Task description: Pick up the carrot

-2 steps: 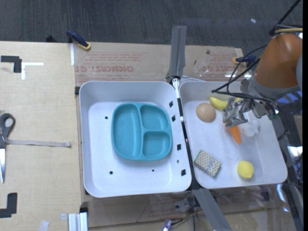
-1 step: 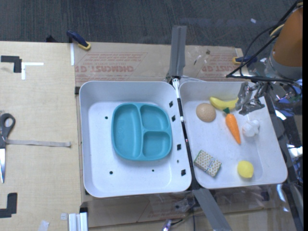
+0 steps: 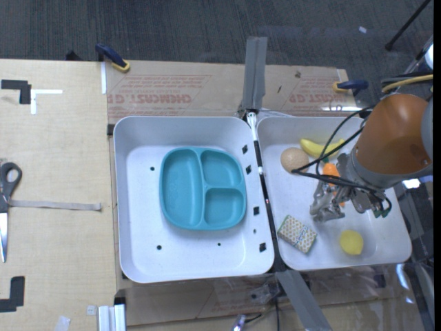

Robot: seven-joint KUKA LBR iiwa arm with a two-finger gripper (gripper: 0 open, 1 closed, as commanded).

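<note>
Two shallow white plastic bins sit side by side on the bench. The left bin holds a teal three-compartment plastic tray, lying flat near the bin's centre.

The right bin holds the loose items. A yellow banana lies near the far wall, with a tan egg-shaped object just beside it on the left. A small patterned rectangular sponge or packet rests near the front left corner. A round yellow lemon sits near the front wall, to the right of the packet.

The orange carrot shows as a small orange patch between the banana and the arm's wrist, mostly hidden by cables and the arm.

The grey two-finger gripper hangs low over the middle of the right bin, just in front of the carrot. Cannot tell its state; nothing is visibly held.
</note>
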